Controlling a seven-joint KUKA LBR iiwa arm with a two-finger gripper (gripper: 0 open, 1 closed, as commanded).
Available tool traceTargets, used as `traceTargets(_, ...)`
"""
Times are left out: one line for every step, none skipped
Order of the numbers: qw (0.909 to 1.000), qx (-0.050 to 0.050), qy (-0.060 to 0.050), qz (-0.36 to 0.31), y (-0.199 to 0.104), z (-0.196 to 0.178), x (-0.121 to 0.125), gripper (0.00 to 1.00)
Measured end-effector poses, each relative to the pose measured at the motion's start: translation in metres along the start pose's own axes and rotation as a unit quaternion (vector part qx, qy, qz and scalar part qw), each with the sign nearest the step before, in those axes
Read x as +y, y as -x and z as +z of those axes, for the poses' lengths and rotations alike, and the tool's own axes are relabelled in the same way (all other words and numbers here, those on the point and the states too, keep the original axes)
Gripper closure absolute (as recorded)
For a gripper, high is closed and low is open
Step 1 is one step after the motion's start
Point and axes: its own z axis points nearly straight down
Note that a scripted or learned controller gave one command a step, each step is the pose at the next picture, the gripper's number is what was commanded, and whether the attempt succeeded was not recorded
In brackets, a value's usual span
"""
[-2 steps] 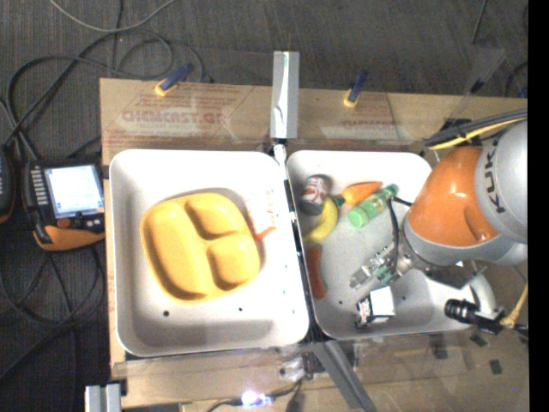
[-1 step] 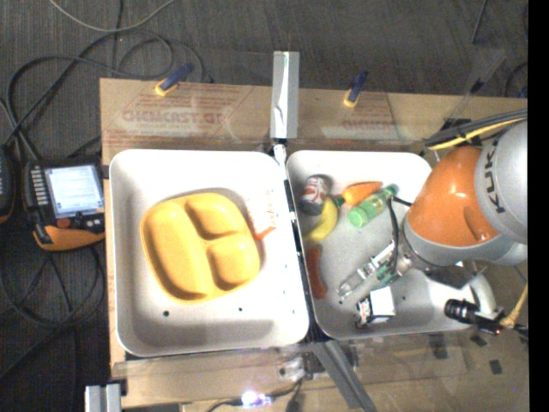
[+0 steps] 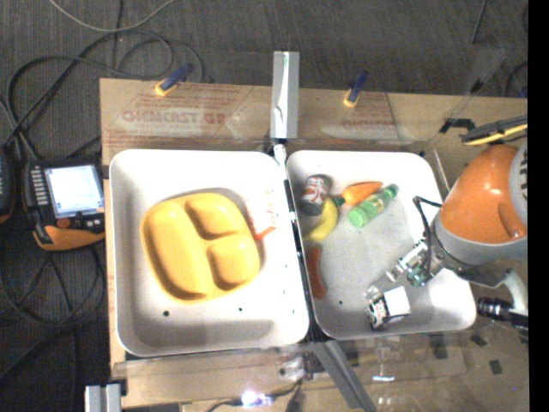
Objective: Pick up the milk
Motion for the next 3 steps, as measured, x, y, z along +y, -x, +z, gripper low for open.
traceTargets(0.9992,-0.004,0.004,0.040,-0.017,0.020,0.039,0.00)
traceTargets(0.9997,0.000,0.000,0.023,-0.038,0.002,0.041,0.00)
traceTargets(0.9968,0.000,0.001,0.079,0.004,-0.020,-0.002,0.00)
